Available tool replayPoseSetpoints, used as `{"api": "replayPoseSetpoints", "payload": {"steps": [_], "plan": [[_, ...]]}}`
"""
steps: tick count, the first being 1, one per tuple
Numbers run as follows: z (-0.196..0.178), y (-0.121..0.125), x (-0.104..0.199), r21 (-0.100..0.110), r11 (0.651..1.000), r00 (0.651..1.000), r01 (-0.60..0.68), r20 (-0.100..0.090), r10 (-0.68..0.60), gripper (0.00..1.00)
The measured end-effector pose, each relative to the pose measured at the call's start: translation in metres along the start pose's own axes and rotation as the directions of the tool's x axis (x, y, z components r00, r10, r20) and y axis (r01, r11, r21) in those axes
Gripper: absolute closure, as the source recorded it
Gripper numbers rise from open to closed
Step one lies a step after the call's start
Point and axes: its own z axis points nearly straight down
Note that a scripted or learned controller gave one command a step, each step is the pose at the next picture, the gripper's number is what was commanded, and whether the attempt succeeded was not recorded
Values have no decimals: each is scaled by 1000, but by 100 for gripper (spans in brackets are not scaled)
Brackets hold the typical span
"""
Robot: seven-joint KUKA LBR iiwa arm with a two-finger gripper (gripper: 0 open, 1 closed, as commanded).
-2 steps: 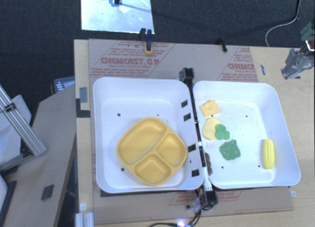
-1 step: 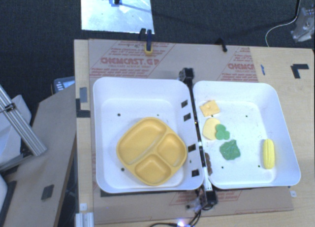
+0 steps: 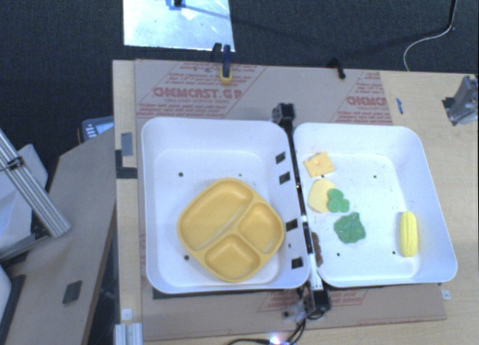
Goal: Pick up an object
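The right bin (image 3: 419,149) holds several small toy foods. A yellow cheese square (image 3: 319,164) lies near its upper left. Below that, a pale yellow slice (image 3: 319,197) touches a small green piece (image 3: 339,202). A leafy green piece (image 3: 349,227) sits lower down, and a yellow corn cob (image 3: 408,233) lies by the right wall. In the left bin (image 3: 172,141) rests a yellow three-compartment plate (image 3: 230,231). A grey part of my gripper (image 3: 464,102) pokes in at the right edge, above the bench and well clear of both bins.
The bins share a middle divider with black clips (image 3: 299,209). Brown cardboard (image 3: 247,89) lies under them. A yellow-and-blue clamp (image 3: 224,63) stands behind the left bin. A shiny metal sheet (image 3: 178,7) lies on the floor beyond. A white cable (image 3: 430,37) loops at the upper right.
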Motion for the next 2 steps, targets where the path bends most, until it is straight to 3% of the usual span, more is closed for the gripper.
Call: {"api": "replayPoseSetpoints", "payload": {"steps": [1,2], "plan": [[1,75,-92,-5,1000,1000,-8,7,9,100],[-1,177,-128,-11,1000,1000,0,8,0,100]]}}
